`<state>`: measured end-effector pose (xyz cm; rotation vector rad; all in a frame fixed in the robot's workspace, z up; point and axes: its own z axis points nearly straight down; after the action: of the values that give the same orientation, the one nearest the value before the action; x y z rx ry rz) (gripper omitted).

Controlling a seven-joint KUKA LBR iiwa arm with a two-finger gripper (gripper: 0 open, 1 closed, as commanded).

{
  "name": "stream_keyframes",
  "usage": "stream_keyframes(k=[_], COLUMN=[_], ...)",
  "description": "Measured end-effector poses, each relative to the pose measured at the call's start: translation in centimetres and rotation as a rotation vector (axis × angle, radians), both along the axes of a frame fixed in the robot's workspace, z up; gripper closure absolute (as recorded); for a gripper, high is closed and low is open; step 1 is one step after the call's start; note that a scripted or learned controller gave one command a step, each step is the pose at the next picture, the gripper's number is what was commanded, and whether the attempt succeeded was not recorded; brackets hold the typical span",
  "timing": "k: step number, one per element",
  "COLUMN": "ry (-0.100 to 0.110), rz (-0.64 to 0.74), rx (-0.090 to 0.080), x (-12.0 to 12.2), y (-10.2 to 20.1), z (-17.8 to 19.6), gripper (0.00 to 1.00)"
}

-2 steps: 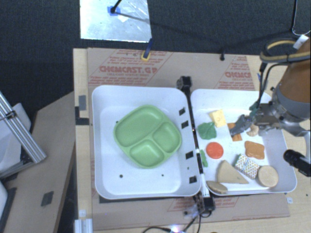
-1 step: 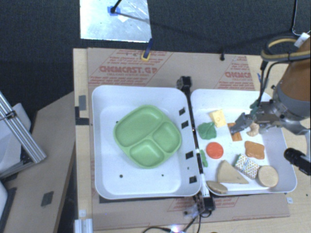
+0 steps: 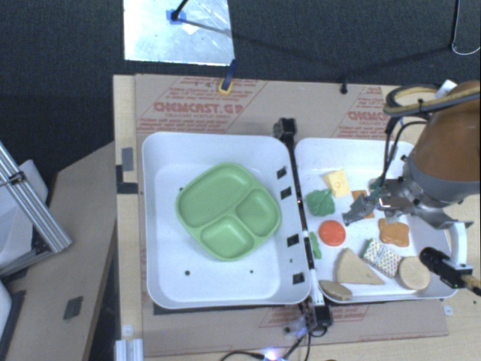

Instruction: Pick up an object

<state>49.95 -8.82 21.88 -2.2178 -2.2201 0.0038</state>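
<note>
Arm enters from the right; gripper [image 3: 361, 207] hangs low over the right bin [image 3: 316, 150], in its middle part. Whether the fingers are apart or together cannot be told at this angle; nothing is visibly between them.

Right bin contents: yellow block [image 3: 337, 181] near the upper left; green leafy piece [image 3: 320, 201] just below it; red round piece [image 3: 332, 233] lower still, near the gripper tip. Orange cookie-shaped piece [image 3: 394, 232] lies just right of the gripper. Along the front: tan wedge [image 3: 355, 270], patterned block [image 3: 382, 256] touching it, round tan disc [image 3: 413, 273] at the right, a small brown piece [image 3: 336, 290] at the front rim.

Left bin [image 3: 161, 277] holds a green divided plate [image 3: 228, 210], sitting flat, roughly centred.

Both bins rest on a cardboard sheet [image 3: 195, 104] on the bench.
</note>
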Motion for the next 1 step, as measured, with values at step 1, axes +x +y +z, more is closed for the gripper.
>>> stream_keyframes(k=[1], ry=[0.0], rz=[0.0], rx=[0.0], x=[-0.35], y=[-0.06], z=[-4.26], gripper=[0.0])
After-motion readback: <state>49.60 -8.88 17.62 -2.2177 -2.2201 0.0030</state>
